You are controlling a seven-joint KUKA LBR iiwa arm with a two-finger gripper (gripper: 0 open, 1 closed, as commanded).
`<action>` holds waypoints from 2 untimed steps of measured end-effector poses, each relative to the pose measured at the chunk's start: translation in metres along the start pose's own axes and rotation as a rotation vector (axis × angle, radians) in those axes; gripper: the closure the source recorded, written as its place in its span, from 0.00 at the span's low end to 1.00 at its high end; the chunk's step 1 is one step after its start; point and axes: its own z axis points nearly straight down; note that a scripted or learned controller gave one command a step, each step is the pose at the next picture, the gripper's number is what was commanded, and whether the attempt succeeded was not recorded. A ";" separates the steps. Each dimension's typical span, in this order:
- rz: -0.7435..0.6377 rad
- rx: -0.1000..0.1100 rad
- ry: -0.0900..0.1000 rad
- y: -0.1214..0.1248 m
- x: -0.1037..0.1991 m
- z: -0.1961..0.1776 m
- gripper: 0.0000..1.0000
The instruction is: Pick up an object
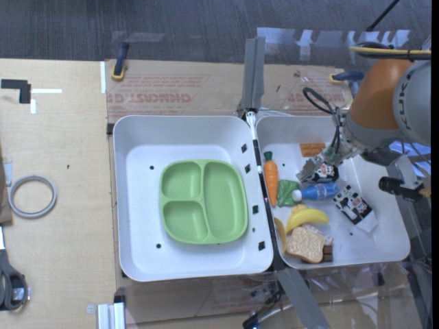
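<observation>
My gripper (319, 169) hangs low in the right bin (384, 252), just above a blue bottle (317, 193) lying on its side. The arm's grey body with its orange band comes in from the upper right. Around the bottle lie a carrot (271, 177), a green piece (287, 190), a banana (306, 218) and a slice of toast (306, 244). A black and white box (355, 206) lies to the right of the bottle. A small orange piece (312, 149) sits behind the gripper.
The left bin (137, 149) bears a green divided plate (204, 201). A grey tape ring (29, 196) lies on the wooden bench at far left. A metal divider stands between the bins.
</observation>
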 end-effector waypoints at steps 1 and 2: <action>-0.002 -0.001 -0.002 0.001 -0.001 -0.009 1.00; 0.217 0.004 0.001 0.028 0.066 -0.122 1.00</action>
